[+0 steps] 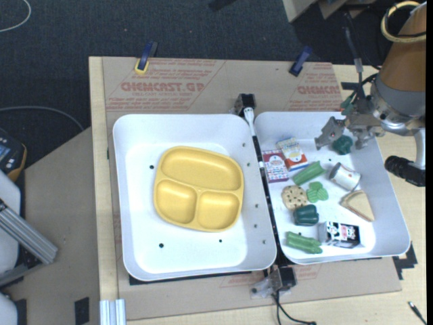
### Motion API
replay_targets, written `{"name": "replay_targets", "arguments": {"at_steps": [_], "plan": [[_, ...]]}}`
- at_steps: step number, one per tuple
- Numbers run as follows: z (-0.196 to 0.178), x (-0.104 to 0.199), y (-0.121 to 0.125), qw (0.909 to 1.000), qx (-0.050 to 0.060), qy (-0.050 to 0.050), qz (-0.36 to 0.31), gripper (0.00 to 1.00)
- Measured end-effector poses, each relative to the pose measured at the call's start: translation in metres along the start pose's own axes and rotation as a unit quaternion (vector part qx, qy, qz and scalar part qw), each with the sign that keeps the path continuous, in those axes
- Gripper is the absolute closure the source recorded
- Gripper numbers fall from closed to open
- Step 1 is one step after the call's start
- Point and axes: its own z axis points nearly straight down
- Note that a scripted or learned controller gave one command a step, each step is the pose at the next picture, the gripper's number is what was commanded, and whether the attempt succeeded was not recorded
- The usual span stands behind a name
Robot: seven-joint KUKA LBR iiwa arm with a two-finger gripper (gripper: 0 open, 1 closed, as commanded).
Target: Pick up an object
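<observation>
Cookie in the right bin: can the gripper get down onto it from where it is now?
Probably yes. The cookie lies flat with its top uncovered, though broccoli and the green pepper crowd its sides. The gripper hangs over the bin's far end.

Glossy yellow plastic tray [198, 187], smooth white plastic bins [135, 202], matt brown board bench [108, 100], metal tool [344, 133]

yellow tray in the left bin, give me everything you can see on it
The yellow tray is a glossy, plastic-looking divided plate with rounded corners: one long compartment along the far side and two smaller ones along the near side, all holding nothing. It lies flat and right side up, turned slightly askew, roughly in the middle of the left bin, resting on the bin's white floor. Nothing else touches it; the end effector is over the right bin.
</observation>
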Motion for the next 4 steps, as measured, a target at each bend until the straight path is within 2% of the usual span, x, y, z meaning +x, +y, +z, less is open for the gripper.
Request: {"name": "replay_targets", "arguments": {"at_steps": [1,2,3,4], "plan": [[-0.007,0.0,0.003,1.0,-0.006,-0.001,-0.001,0.0],[0.052,0.004,-0.006,1.0,-0.003,0.0,-0.001,0.0],[0.106,0.015,-0.004,1.0,-0.003,0.0,-0.002,0.0],[0.137,0.015,-0.004,1.0,-0.005,-0.001,-0.001,0.0]]}}
